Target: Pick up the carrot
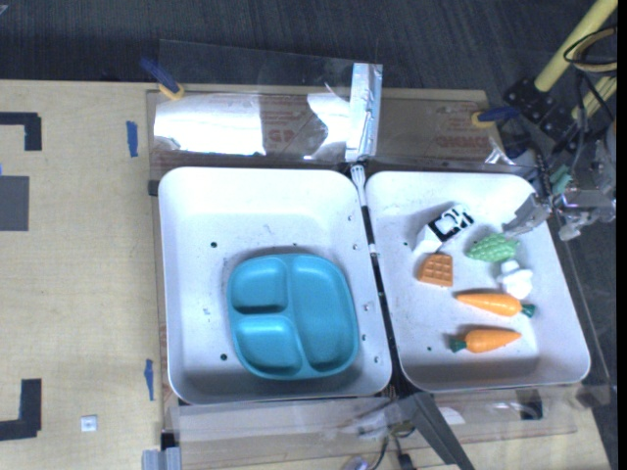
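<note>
the counter (69, 262) is pale wood, bare apart from black marks near its left edge. the left bin (186, 213) holds a teal divided plate (292, 313) low in its middle, with open white floor above it and a narrower strip down its left side. the plate lies well left of the seam where the two bins meet.

the right bin (411, 346) has bare floor along its left wall and front rim. its things crowd toward the right wall: a waffle (436, 268) just right of the bare strip, a black and white piece (450, 223) above the waffle, a green leafy piece (492, 249) right of the waffle, a small white piece (516, 283) below the green one.

two carrots lie right of and below the waffle. the upper carrot (490, 304) is orange, tip pointing left, green stub at its right end, just under the white piece. the lower carrot (485, 340) is shorter, stub at its left, near the front rim.

the pincer (524, 215) sits at the bin's upper right corner, just above the green piece, well above both carrots; whether it is released or clenched cannot be told.
</note>
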